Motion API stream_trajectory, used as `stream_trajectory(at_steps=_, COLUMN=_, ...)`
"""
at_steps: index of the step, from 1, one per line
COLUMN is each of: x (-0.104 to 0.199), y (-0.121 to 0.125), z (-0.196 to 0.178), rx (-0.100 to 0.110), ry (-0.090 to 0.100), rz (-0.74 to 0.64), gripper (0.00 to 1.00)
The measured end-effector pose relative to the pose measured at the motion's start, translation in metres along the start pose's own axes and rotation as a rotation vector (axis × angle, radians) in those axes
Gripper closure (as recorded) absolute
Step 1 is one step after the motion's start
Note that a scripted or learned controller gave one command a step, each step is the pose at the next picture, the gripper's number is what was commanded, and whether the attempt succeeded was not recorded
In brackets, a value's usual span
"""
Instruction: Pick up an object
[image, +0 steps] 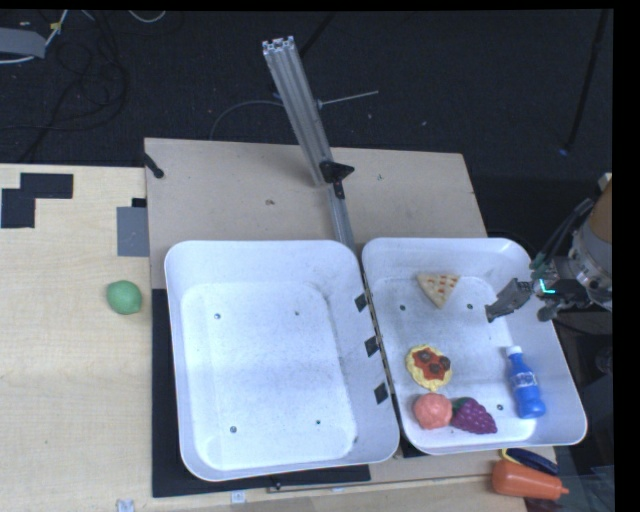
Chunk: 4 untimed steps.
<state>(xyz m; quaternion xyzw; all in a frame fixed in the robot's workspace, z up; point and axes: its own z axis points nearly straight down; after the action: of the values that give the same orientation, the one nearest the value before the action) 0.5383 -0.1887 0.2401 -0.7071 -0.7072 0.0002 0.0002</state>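
Judging by the present layout, the pick has not been made: every object lies on a surface and nothing sits between the fingers. Taking the right bin as landmark, the left bin adjoins it on the far side from the arm. The pincer hangs over the landmark bin's arm-side edge with its two fingers spread apart, holding nothing. Inside that bin lie a blue bottle nearest the pincer, a pizza slice toward the back wall, a round pizza near the centre, then purple grapes and a pink ball at the front wall. Remaining work: descend, close, lift.
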Motion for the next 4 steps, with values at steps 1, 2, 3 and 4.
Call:
stream_trajectory(at_steps=1, x=0.000, y=0.000, z=0.000, rx=0.000, ry=0.000, rz=0.000, gripper=0.00)
stream_trajectory(at_steps=2, x=-0.005, y=-0.005, z=0.045, rx=0.004, ry=0.001, rz=0.000, gripper=0.00)
stream_trajectory(at_steps=3, x=-0.010, y=-0.015, z=0.096, rx=0.004, ry=0.001, rz=0.000, gripper=0.00)
stream_trajectory(at_steps=4, x=-0.009, y=-0.015, z=0.149, rx=0.003, ry=0.001, rz=-0.001, gripper=0.00)
